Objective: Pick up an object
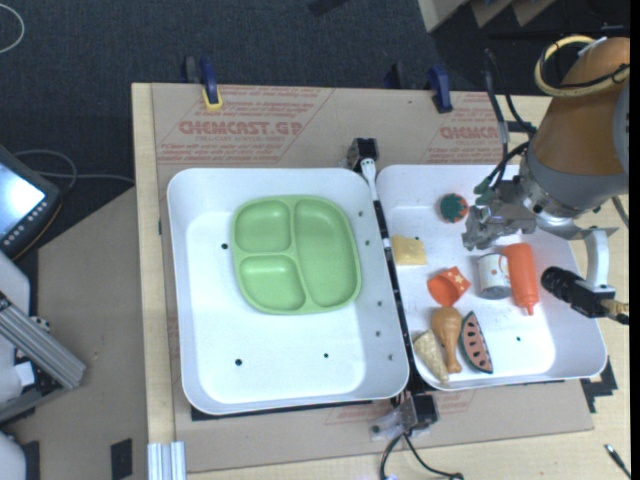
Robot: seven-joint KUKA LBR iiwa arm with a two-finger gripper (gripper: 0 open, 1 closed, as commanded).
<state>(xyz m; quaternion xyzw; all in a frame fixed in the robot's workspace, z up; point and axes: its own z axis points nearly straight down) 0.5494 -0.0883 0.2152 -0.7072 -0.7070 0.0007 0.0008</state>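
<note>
My gripper [487, 230] hangs over the upper middle of the right bin [575, 353], reaching in from the right. Just below it lies a small silver can [492, 277], with an orange carrot [522, 277] against the can's right side. A teal ball [453, 206] sits to the gripper's left. A yellow cheese block [408, 251] and an orange-red pepper piece [448, 286] lie further left. Near the bin's front edge are a chicken drumstick [447, 331], a watermelon slice [476, 343] and a beige piece [429, 353].
The left bin [200, 348] holds a green divided plate [296, 254]. A black cylinder on the arm [570, 288] juts over the right bin's right side. The bins rest on a cardboard sheet [300, 118] held by clamps at the back.
</note>
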